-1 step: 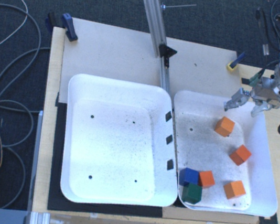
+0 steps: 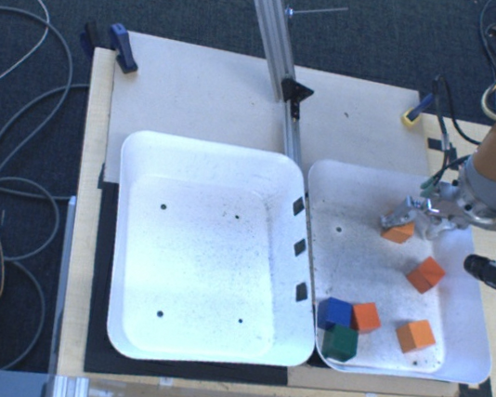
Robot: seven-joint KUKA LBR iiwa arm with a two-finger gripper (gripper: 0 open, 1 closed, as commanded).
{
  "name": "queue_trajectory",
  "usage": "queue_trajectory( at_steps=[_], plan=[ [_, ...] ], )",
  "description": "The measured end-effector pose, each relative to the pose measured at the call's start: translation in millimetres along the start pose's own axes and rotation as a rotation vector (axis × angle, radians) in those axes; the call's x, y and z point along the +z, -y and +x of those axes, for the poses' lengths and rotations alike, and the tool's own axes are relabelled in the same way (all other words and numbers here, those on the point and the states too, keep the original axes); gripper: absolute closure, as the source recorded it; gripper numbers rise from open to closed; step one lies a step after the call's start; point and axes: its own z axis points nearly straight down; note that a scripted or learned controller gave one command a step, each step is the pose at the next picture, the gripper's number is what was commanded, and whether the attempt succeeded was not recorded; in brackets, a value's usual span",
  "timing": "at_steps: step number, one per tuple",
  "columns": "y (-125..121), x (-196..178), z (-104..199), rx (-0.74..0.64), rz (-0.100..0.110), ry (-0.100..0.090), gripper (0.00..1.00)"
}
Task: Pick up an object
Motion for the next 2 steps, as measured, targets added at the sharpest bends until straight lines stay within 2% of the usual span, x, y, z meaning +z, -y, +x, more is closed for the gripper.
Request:
queue_trajectory(
  at_steps=[1, 2],
  plan=[
    [-1.7, -5.3, 0.7, -0.003, -0.006, 0.002, 0.0],
    [-2.4, -16.7, 0.8, -0.004, -0.007, 0.004, 1.0]
  ],
)
